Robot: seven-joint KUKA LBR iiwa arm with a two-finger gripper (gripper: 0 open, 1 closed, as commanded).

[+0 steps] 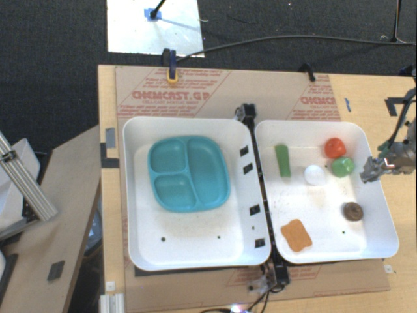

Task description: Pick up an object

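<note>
1. Sitting loose in the right bin [374,237] are the things to choose from: a green ball [343,167] nearest the arm, a red ball [335,147] touching it on the far side, a white ball [315,175] just beside it toward the middle, a green stick [282,160] farther left, a small brown round piece [353,211] and a flat orange piece [296,235] toward the near edge.
2. Nothing is lifted; each piece rests on the bin floor, so I'd judge the pick is at its approach step.
3. Over the bin's right rim hangs the tool [373,169], just beside the green ball but apart from it, with nothing between its fingers that I can see.
4. Whether it stands wide or pinched I cannot tell; it is small, grey and blurred against the rim.
5. For the next move it would need to come in over one piece and drop squarely on it; the green and red balls touch, so a sloppy descent could knock either away.
6. Most of the arm [402,126] is cut off at the right edge.
7. Over in the left bin [140,194] lies a teal divided plate [189,173]; both bins rest on the surface [221,87], backed by printed board.
</note>
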